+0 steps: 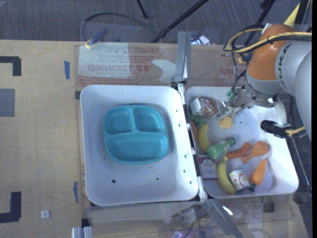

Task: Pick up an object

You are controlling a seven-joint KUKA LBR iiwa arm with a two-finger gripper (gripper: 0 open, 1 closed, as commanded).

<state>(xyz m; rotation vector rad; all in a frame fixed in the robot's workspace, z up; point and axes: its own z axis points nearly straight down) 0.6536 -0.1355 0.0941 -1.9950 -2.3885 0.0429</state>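
The arm [282, 58] comes in from the right and hangs over the far part of the right bin [285, 180], its jaws [237, 99] low near the bin's far left corner. From where I stand the fingertips blur together, so I cannot tell how the jaws are set, and nothing shows between them.

The things to choose from are all in that right bin. Just near the jaws lies a small pale yellow piece [226, 122], with a crumpled silver packet [205, 106] to its left against the far wall. Nearer, a green bottle [220, 148] lies on its side beside a banana [203, 137]; a second banana [226, 177], an orange carrot [259, 171], an orange drumstick-shaped toy [255, 150] and a small can [239, 179] crowd the near half. The left bin [94, 148] carries a blue divided plate [135, 133].

To do this well, I'd judge the pale piece the sensible target: it sits apart from its neighbours. Come straight down, centre it, and close before lifting, keeping clear of the packet and the dividing wall.
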